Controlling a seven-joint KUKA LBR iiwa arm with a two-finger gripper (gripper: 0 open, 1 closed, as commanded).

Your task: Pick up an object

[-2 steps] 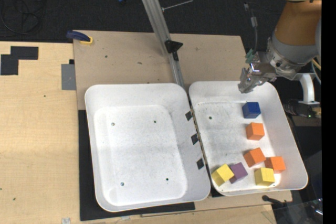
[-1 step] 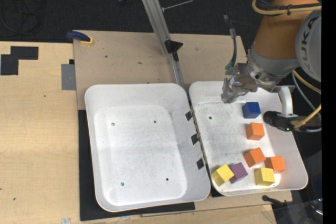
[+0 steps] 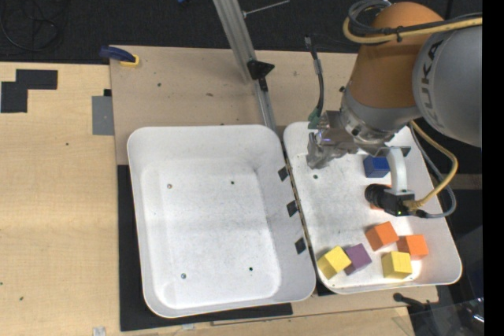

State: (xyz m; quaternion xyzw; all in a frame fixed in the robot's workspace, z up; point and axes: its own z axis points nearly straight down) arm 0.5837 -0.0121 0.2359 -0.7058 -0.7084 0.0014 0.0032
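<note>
The gripper is hanging over the right bin near its far left corner; whether the fingers are apart cannot be told. A blue block is lying just beside it. Orange, purple and yellow blocks are clustering at the near edge. The left bin is sitting alongside.

arm: grey shell | orange band | black "KUKA" lettering | yellow cable
</note>
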